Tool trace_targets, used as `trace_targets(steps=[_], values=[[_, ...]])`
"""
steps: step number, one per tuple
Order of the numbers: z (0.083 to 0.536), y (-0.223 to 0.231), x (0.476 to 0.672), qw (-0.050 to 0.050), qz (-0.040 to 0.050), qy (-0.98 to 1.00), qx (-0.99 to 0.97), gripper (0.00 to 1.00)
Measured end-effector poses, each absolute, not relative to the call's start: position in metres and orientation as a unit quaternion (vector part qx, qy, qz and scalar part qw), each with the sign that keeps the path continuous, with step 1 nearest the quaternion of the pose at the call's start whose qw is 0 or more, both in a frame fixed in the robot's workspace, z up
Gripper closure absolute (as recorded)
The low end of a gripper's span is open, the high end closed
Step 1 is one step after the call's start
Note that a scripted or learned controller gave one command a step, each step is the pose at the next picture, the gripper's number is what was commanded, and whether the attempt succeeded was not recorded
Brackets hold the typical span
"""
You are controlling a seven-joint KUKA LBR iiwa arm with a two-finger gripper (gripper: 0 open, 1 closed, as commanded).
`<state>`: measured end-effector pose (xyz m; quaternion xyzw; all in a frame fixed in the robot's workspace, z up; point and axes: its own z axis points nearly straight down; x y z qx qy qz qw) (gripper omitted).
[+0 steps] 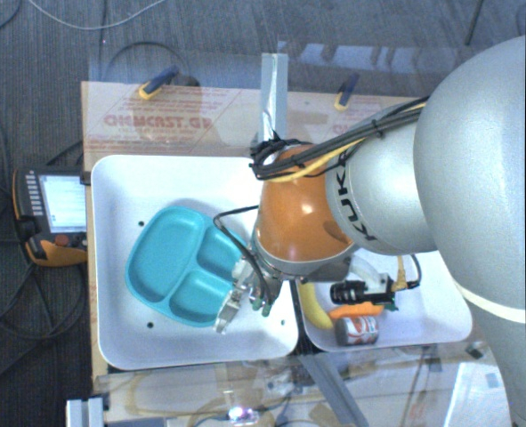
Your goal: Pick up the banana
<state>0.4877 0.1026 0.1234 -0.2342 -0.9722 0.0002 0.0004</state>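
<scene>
Under the arm's bulk, most of the right bin (pixel 441 327) hides; one banana (pixel 312 305) peeks out beside one can (pixel 359 329). Gripper (pixel 242 296), empty but grip unclear, hangs over one teal tray (pixel 178 265).

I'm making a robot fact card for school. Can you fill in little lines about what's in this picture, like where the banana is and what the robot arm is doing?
banana: yellow, in the right bin, partly hidden under the arm
arm: grey with an orange band, reaching in from the right
gripper: over the left bin, beside the blue tray's edge
blue tray: in the left bin, three compartments
near the banana: an orange carrot, a can
banana picked up: not yet
</scene>
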Motion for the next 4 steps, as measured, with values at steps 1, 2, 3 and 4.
trace_targets(steps=[1, 2, 3, 4], values=[[0.181, 0.022, 0.484, 0.002, 0.0009, -0.977, -0.213, 0.00], [0.181, -0.049, 0.484, 0.002, 0.0005, -0.987, -0.161, 0.00], [0.400, -0.013, 0.568, 0.000, 0.0002, -0.993, -0.119, 0.00], [0.433, 0.044, 0.486, 0.000, -0.0006, -1.000, -0.007, 0.00]])
